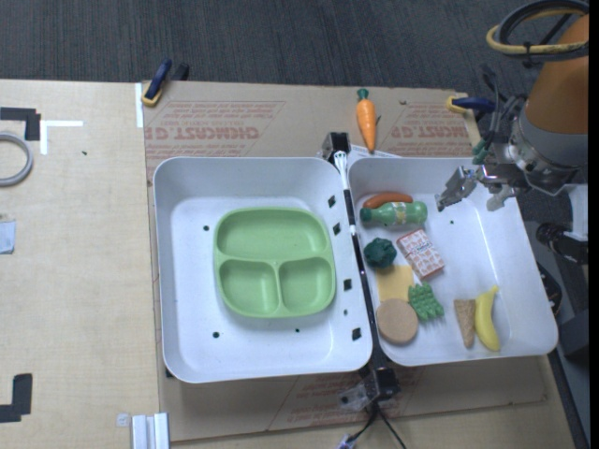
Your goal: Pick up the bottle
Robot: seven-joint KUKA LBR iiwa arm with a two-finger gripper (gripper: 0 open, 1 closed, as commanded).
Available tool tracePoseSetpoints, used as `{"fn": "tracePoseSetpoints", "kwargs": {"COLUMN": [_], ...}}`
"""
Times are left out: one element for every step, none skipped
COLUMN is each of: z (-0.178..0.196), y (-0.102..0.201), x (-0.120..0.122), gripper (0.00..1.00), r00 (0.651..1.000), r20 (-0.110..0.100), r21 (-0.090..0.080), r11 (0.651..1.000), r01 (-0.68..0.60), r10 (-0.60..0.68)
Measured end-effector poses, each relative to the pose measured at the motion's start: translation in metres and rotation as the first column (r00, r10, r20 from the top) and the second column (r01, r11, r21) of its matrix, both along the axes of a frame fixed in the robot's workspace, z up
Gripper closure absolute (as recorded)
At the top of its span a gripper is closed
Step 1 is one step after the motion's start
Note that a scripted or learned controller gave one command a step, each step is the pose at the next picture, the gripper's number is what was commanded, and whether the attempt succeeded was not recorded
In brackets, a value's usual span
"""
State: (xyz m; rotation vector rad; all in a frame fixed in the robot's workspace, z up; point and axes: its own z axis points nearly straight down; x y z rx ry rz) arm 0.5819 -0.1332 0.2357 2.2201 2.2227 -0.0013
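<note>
Our arm point(560, 110) reaching in from the right, orange band above our wrist, our gripper point(456, 192) angled down and leftward, hanging low, nothing visible between our fingers

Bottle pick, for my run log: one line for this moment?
gripper: above right bin | bottle: lying in bin, ungrasped | phase: approach

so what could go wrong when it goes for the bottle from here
1. The green bottle lies on its side touching the hot dog, so the claw may catch both or neither.
2. Being round, it could roll toward the broccoli if nudged.
3. It sits near the bin wall, leaving little room on that side.
</note>
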Motion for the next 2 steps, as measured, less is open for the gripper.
{"fn": "tracePoseSetpoints", "kwargs": {"z": [0.010,0.064], "y": [0.000,-0.042], "x": [0.000,-0.068], "gripper": [1.00,1.00], "r00": [1.000,1.000], "r20": [0.001,0.000], "r21": [-0.001,0.000], "r11": [1.000,1.000], "r01": [-0.001,-0.031], "r10": [0.001,0.031]}}
